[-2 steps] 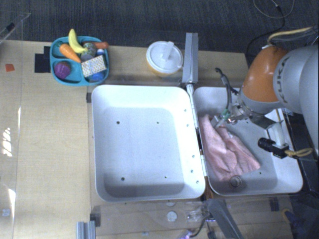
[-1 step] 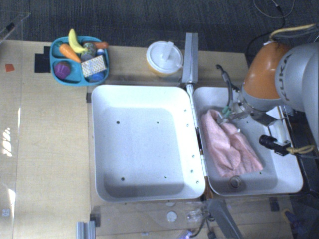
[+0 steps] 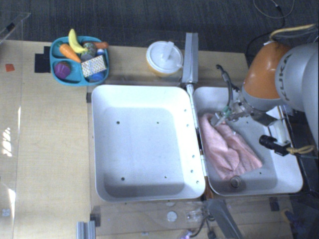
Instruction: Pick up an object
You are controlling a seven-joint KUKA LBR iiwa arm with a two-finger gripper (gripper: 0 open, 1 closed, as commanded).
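Note:
A crumpled pink cloth lies in the right white bin, stretching from its upper left toward the middle. My gripper hangs low over the cloth's upper end, at the bin's back left, below the grey arm with its orange band. It seems to touch the cloth's top edge. A small round metal piece rests on the bin floor near the front.
The left white bin stands beside the right one. Behind it are a blue tray with toy food and a white lidded cup. A grey post rises between the bins at the back.

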